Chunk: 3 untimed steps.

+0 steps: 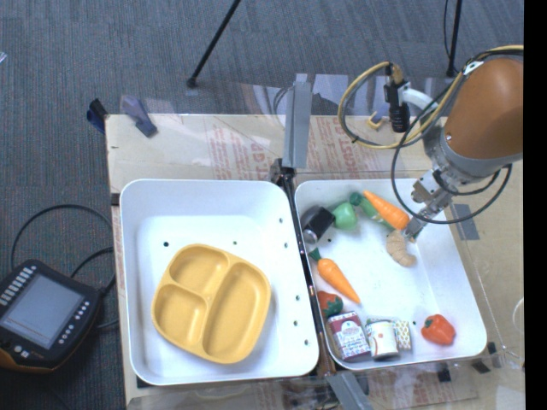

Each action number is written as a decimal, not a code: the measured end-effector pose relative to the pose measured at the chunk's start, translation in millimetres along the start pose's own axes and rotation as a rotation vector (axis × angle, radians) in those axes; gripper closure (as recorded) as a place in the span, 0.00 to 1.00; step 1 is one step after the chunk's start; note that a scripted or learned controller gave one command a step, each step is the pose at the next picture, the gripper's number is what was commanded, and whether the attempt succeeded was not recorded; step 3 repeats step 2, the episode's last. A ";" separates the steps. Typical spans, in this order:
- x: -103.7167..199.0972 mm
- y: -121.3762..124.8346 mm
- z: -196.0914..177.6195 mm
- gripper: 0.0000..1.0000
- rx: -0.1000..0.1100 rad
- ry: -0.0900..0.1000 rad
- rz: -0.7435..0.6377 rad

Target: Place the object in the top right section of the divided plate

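Claw above ginger root; yellow plate apart.

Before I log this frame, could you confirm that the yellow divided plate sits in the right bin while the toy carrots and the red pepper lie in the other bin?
Not quite: the camera view shows the yellow divided plate in the left bin, not the right. The toy carrots and the red pepper do lie in the other bin, the right bin.
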<state>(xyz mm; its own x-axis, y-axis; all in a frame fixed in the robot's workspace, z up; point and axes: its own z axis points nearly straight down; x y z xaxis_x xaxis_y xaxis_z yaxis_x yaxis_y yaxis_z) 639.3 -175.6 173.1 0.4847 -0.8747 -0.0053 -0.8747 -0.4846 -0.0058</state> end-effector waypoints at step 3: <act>-70.9 -43.8 -24.5 1.00 -0.004 -0.016 -0.212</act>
